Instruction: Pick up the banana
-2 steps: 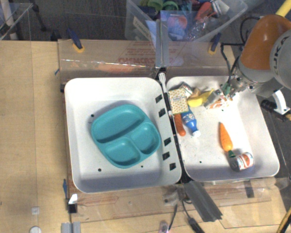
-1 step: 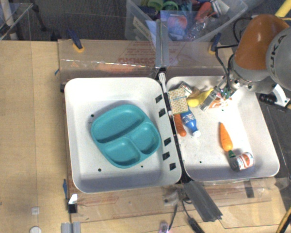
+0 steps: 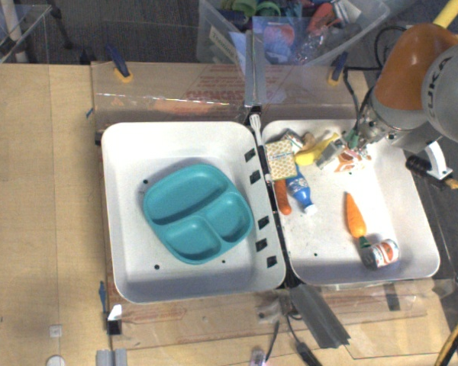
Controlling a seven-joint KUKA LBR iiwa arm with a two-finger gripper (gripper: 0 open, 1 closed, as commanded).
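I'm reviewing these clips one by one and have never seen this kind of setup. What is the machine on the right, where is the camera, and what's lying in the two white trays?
The picture comes from one fixed camera above the bench, looking down at a slant. The grey machine with the orange band is a robot arm reaching in from the right; its gripper sits at the far end of the right bin, close to the yellow banana it is meant to pick up. Whether it has hold of the banana cannot be made out. That bin also holds a carrot, a small can, a blue-and-white bottle and a patterned packet. The left bin holds a teal divided plate.
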